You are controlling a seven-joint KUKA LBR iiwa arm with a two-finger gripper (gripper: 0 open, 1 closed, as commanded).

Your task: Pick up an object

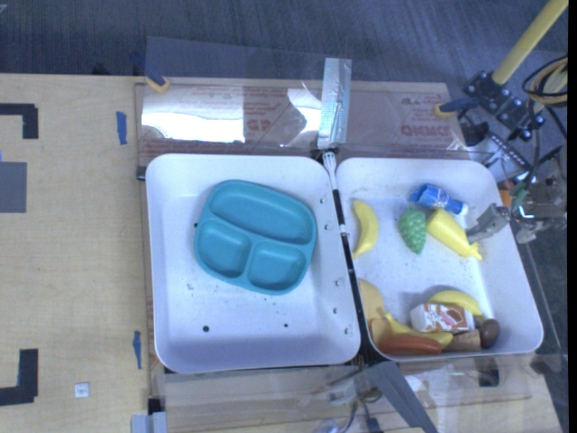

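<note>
The right bin (514, 269) holds several toy foods. A yellow banana (365, 226) lies at its left. A green bunch of grapes (414, 230), a blue can (436, 197) and a yellow pointed piece (453, 233) sit near the middle. At the front lie another banana (455, 300), a white and red packet (439, 317), a red hot dog (410, 342) and a brown piece (488, 332). My gripper (491, 221) hangs low at the bin's right rim, just right of the yellow pointed piece. It is small and partly blurred.
A blue divided plate (255, 235) lies in the left bin (171, 269). A clear wall with a metal strip (335, 102) stands behind both bins. Cables and a yellow pole (534, 27) crowd the upper right.
</note>
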